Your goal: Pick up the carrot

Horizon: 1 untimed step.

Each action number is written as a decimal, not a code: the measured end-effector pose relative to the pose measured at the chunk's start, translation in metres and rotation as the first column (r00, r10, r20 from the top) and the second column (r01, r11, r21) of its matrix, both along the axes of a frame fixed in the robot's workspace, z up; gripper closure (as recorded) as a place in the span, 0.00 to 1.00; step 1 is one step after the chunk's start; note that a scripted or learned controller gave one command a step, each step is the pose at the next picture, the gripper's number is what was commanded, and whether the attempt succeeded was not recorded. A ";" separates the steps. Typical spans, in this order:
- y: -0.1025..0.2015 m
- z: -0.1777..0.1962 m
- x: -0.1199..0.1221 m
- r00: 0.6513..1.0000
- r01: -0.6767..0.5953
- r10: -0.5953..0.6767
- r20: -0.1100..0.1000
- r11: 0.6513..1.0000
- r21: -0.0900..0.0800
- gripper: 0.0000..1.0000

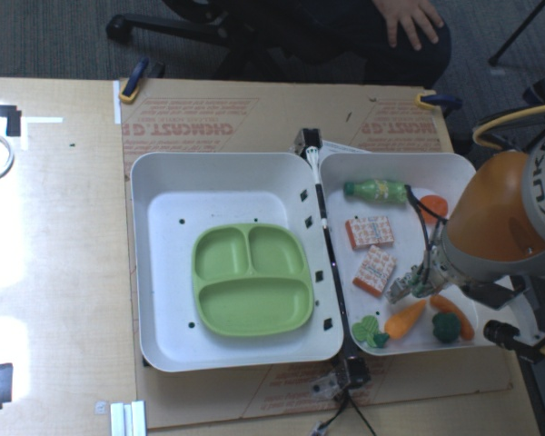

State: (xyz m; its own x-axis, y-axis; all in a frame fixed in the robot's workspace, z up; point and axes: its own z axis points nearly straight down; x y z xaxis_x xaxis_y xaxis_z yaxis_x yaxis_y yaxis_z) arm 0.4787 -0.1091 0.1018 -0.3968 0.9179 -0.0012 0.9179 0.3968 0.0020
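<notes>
Gripper (409,286) low in right bin (518,332), just above carrot (405,320); whether pincer grips anything, cannot tell; green plate (252,280) in left bin (163,271).

The right bin (395,163) is crowded. The carrot (404,320) lies near its front wall, hemmed by a green leafy piece (371,331) on its left and a second orange-and-green vegetable (449,320) on its right. The gripper (412,284) hangs just above and behind it, with a cracker box (375,272) close on the left (another box (370,232) lies farther back). The arm's orange band (500,212) covers the bin's right side. The left bin (163,189) offers open floor around the green plate (252,280).
</notes>
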 end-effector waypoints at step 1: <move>0.019 0.091 0.000 0.932 0.364 -0.364 0.000 0.932 0.000 1.00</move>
State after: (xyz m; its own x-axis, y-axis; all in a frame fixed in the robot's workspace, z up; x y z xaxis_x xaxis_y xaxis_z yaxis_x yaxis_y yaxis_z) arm 0.4785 -0.0901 0.1923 -0.0360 0.9994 -0.0010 0.9994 0.0360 0.0017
